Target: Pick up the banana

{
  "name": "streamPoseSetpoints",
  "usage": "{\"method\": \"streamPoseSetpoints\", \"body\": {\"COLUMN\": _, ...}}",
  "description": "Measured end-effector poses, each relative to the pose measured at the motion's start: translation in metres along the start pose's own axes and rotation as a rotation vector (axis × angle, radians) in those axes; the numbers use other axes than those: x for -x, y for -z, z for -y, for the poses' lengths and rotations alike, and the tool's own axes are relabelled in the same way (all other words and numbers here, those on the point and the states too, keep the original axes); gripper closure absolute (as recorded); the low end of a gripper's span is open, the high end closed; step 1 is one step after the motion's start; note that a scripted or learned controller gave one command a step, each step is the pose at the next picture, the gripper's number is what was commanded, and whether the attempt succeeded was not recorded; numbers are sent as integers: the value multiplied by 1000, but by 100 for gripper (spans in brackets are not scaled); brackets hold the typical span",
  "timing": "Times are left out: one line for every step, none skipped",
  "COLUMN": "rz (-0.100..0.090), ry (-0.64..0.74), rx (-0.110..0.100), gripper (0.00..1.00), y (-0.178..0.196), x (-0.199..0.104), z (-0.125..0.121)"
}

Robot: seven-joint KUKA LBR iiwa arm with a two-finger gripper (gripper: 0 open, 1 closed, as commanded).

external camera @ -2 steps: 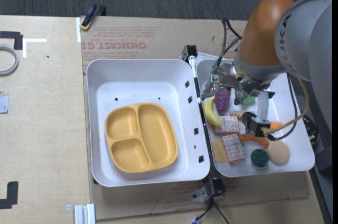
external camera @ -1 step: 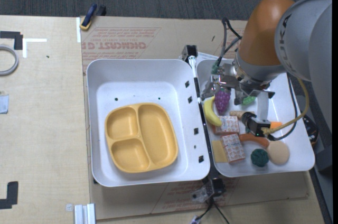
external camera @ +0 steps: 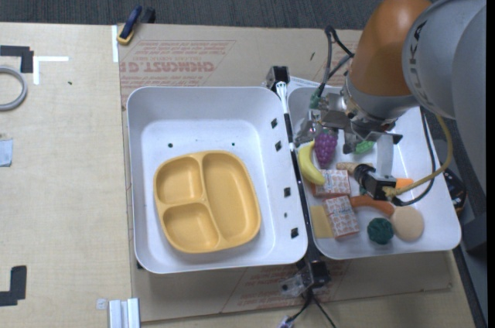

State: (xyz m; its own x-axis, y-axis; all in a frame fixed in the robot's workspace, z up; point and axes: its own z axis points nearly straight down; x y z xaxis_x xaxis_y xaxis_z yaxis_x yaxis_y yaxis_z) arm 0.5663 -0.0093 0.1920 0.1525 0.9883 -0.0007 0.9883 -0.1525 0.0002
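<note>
The banana [external camera: 311, 164] lies in the right-hand bin [external camera: 433, 237], against the wall that this bin shares with the left-hand bin [external camera: 147, 187]. All positions below are given relative to the banana.

Immediately right of the banana, touching or nearly touching it, is a bunch of purple grapes [external camera: 326, 146]. Just below and right of the banana sit two patterned blocks [external camera: 338, 203], with a yellow wedge [external camera: 319, 220] beside the lower one. Further right and lower are an orange carrot-like piece [external camera: 377, 204], a dark green round object [external camera: 379, 230] and a beige egg-shaped object [external camera: 407, 224]. Well to the left of the banana, in the left-hand bin, rests a yellow three-compartment plate [external camera: 206, 199].

The gripper [external camera: 349, 131] hangs above and to the right of the banana, close over the grapes. The wrist and cabling hide the fingertips; its opening cannot be determined, and no object is visible in its hold.

Assessment: the banana has not been lifted. Its position against the bin wall, with the grapes crowding the opposite side, leaves little finger clearance, so a grasp attempt risks catching the grapes instead.
</note>
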Motion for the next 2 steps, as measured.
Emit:
{"method": "streamPoseSetpoints", "body": {"rz": 0, "ry": 0, "rx": 0, "gripper": 0, "y": 0, "x": 0, "z": 0}}
{"method": "streamPoseSetpoints", "body": {"rz": 0, "ry": 0, "rx": 0, "gripper": 0, "y": 0, "x": 0, "z": 0}}
